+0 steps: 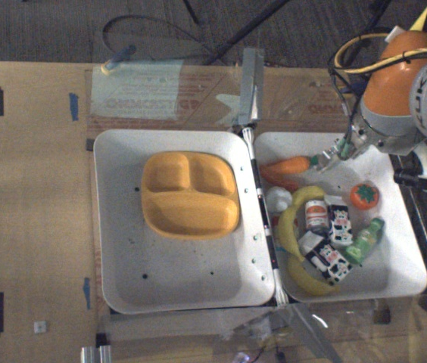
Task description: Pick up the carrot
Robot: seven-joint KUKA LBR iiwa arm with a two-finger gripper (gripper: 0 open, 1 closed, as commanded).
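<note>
At the near edge of the right bin point(410, 267), a banana point(304, 278) is seen curving along the bottom left, with a second banana point(289, 221) bending upward beside it. Between and beside them, two small cow-patterned cartons point(328, 259) are found, with a small jar with a red label point(316, 216) and a green bottle point(365, 240) lying tilted close by. A little farther back, a white rounded item point(278, 199) is placed against the bin's left wall, and an orange, tomato-like piece with a green top point(364, 195) is set toward the right. The left bin point(123, 263) is occupied by a yellow divided plate point(191, 195), which is laid flat near its middle. Farther still, the carrot point(288, 167) is found lying on its side at the far left of the right bin, its green end pointed right. The tool point(333, 156) is positioned just beside that green end; whether its fingers are open or closed cannot be told, and no gripping of the carrot is shown. Behind both bins, the brown surface point(32, 203) is marked with blue tape pieces point(73, 106).
</note>
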